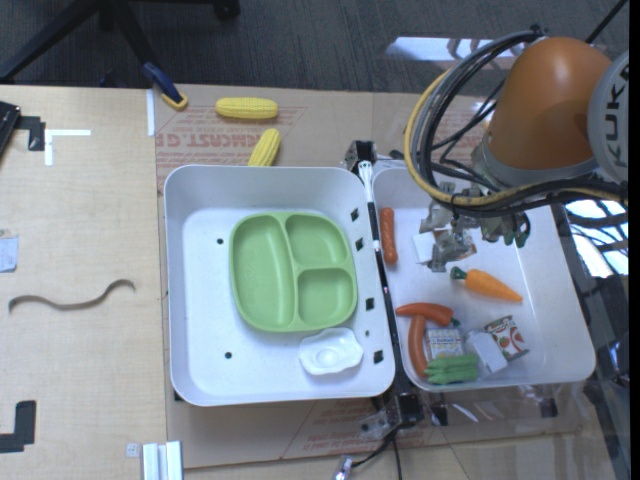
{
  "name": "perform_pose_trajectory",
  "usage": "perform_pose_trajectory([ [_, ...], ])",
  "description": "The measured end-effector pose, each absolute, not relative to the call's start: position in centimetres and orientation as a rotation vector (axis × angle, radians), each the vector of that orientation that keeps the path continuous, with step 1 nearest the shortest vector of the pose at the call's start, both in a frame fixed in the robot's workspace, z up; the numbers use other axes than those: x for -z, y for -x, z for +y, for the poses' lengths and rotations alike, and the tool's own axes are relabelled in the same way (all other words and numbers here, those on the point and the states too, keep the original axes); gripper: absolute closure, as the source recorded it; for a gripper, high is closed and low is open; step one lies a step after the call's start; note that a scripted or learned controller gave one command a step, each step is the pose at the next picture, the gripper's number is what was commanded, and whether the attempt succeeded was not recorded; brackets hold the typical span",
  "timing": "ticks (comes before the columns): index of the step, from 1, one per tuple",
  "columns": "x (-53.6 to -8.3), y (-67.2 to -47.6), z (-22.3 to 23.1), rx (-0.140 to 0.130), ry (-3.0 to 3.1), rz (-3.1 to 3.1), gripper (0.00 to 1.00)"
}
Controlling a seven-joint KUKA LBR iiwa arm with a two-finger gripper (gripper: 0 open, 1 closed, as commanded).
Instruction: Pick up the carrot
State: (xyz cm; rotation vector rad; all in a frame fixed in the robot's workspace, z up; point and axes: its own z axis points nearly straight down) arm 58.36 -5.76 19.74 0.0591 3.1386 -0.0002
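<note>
Carrot lying in the right bin, end effector hovering just beside its leafy end, grip state impossible to tell, green divided plate in left bin, sausage nearby

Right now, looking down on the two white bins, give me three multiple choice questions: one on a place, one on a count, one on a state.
1. Where is the orange toy carrot?
A. right white bin
B. left white bin
C. on the cardboard

2. How many yellow corn cobs lie on the cardboard behind the bins?
A. one
B. two
C. four

3. How is the carrot resting?
A. lying on the bin floor
B. standing upright
C. on the green divided plate

Answers: 1 A, it lies below the gripper; 2 B, two cobs show; 3 A, it lies flat.
</note>
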Motion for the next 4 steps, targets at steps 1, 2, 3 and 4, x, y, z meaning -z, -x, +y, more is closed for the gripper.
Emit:
perform_pose_trajectory([
  [1, -19.8, -58.4, -5.7, 0.0, -0.058, 3.138, 0.0],
  [2, -19.4, -53.2, -11.7, 0.001, 0.366, 3.117, 0.0],
  [3, -9.3, -56.0, -17.2, 0.002, 0.586, 3.081, 0.0],
  [4, -9.7, -53.2, -21.6, 0.009, 0.319, 3.105, 0.0],
])
